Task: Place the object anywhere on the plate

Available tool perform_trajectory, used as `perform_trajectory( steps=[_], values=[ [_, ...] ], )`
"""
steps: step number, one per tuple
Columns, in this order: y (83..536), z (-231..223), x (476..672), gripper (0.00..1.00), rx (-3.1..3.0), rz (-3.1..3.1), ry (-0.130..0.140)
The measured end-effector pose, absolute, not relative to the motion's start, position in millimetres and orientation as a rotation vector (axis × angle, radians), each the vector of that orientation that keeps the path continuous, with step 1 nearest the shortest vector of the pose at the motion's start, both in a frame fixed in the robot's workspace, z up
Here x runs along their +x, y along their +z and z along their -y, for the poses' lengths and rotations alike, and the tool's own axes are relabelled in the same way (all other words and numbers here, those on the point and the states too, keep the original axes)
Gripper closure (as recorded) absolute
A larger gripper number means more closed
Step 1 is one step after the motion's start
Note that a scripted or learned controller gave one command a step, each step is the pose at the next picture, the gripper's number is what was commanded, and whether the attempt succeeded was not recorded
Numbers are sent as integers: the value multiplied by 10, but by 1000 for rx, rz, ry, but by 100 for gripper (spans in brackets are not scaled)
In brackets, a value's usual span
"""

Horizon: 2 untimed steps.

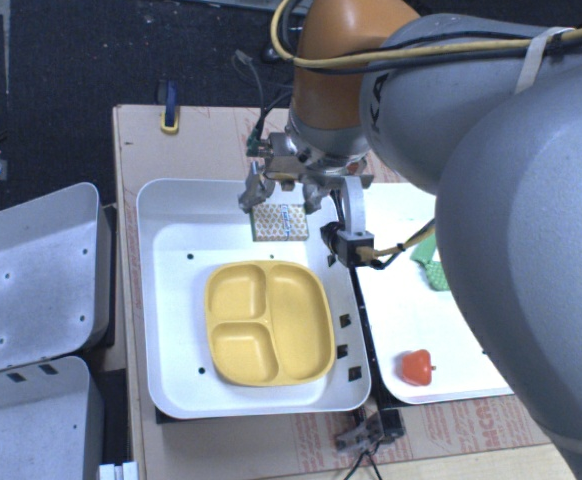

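the claw (279,200) hangs just beyond the far rim of the yellow plate (269,322), fingers closed on a small patterned packet (278,222) that dangles between them above the left bin's (166,268) floor, short of the plate. right of the plate, in the other bin (411,328), lie a red pepper (417,367) and a green item (433,265).

The tan bench (136,158) carries two shallow white bins side by side, touching along their inner rims. The left bin (161,268) lies near the bench's left edge; the right bin (411,328) is partly hidden by the arm. A small blue-and-yellow clip (170,110) sits at the far left corner.
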<state>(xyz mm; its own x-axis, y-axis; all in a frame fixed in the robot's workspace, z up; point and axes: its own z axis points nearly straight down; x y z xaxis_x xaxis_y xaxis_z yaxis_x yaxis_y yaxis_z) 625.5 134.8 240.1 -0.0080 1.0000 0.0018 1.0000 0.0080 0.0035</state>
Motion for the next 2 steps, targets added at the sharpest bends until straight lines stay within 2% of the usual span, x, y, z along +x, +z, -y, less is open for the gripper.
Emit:
perform_trajectory(
  steps=[1,2],
  values=[
    [2256,-1776,6384,100,2213,-2228,3],
    [2263,-1746,6383,0,2217,-2224,0]
  ],
)
